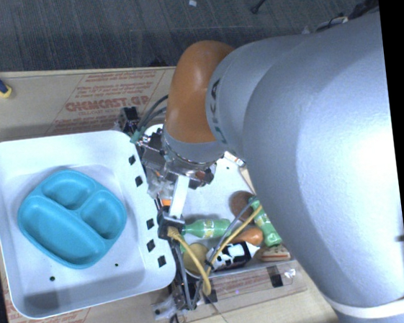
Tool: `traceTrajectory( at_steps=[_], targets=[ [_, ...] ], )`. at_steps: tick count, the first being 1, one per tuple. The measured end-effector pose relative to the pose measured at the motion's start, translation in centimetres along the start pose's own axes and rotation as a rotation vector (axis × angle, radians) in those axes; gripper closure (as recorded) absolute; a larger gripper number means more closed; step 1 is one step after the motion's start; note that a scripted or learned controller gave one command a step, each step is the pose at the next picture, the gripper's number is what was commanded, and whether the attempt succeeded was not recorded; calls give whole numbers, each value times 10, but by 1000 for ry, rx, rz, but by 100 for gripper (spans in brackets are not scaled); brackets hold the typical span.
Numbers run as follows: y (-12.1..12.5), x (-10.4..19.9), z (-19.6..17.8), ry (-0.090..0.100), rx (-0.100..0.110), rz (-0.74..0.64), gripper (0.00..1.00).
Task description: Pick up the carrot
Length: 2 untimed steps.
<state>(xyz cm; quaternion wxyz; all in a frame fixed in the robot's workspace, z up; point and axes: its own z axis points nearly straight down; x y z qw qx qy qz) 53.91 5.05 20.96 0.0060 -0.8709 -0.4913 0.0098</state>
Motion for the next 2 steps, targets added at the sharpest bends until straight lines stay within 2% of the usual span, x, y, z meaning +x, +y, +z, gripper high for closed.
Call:
traceTrajectory(
  at_steps=[1,2],
  targets=[
    [51,-22,-141,11,-21,-25,100],
    [7,-31,24,2,-2,28,100]
  ],
)
